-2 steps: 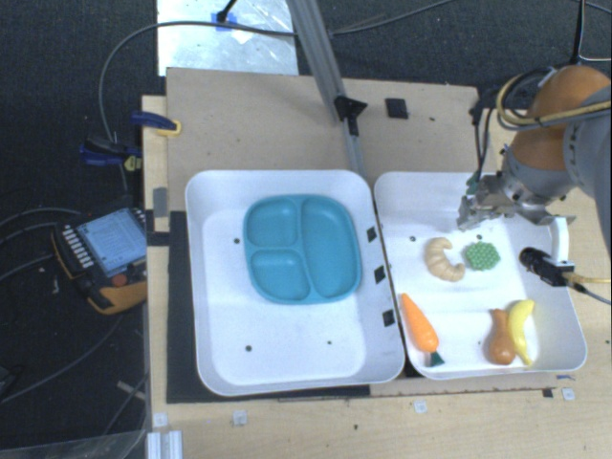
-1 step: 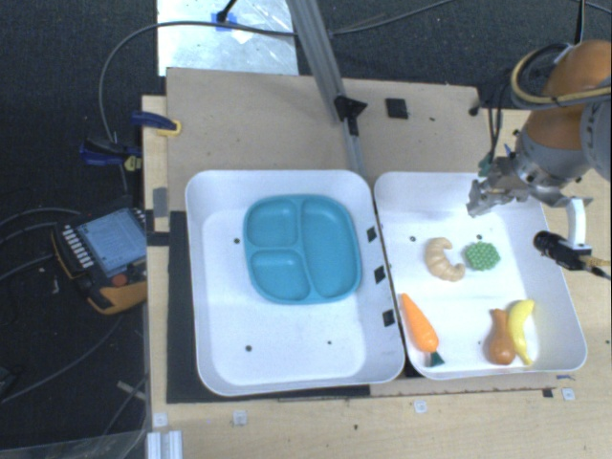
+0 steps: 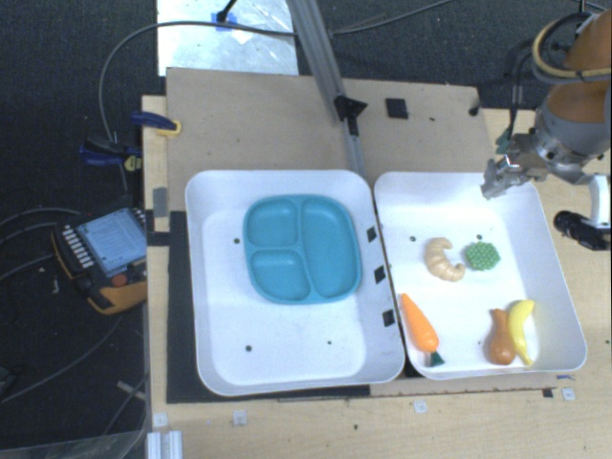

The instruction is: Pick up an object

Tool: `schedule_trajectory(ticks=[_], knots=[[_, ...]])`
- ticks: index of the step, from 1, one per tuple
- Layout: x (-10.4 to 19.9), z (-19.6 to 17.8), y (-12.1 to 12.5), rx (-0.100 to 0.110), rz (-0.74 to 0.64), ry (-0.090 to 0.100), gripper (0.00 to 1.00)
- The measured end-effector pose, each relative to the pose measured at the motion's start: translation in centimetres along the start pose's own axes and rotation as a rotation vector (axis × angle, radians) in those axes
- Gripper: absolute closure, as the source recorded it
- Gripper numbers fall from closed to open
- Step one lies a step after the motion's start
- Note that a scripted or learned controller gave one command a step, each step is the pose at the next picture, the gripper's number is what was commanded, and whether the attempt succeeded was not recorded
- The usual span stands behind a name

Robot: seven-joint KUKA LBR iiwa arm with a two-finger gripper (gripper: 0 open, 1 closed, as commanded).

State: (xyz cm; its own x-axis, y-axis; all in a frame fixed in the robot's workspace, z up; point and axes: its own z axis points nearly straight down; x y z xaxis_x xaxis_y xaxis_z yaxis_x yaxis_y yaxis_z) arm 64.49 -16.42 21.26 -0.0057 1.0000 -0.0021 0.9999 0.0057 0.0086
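- Currently the gripper [image 3: 499, 182] is hanging over the right bin [image 3: 574, 299] at its one o'clock corner, carrying nothing; how wide it is spread cannot be told.
- Nearest, toward seven o'clock from it, the croissant [image 3: 444, 259] is lying just beside the green ball [image 3: 482, 255].
- Both are probably looking light; the croissant, likely stiff and smooth, is inviting a pinch across its middle.
- At six o'clock, the carrot [image 3: 419, 325], banana [image 3: 521, 329] and brown pear [image 3: 499, 338] are waiting.

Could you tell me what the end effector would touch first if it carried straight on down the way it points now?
Probably the bare white floor of the right-hand bin near its far corner, though depth is hard to judge; the end effector points nowhere near the toy food.
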Motion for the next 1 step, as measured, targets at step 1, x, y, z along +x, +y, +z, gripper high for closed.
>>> schedule_trajectory(ticks=[1], knots=[[4.99,-1.01,-1.87,0.006,-0.004,0.004,1.00]])
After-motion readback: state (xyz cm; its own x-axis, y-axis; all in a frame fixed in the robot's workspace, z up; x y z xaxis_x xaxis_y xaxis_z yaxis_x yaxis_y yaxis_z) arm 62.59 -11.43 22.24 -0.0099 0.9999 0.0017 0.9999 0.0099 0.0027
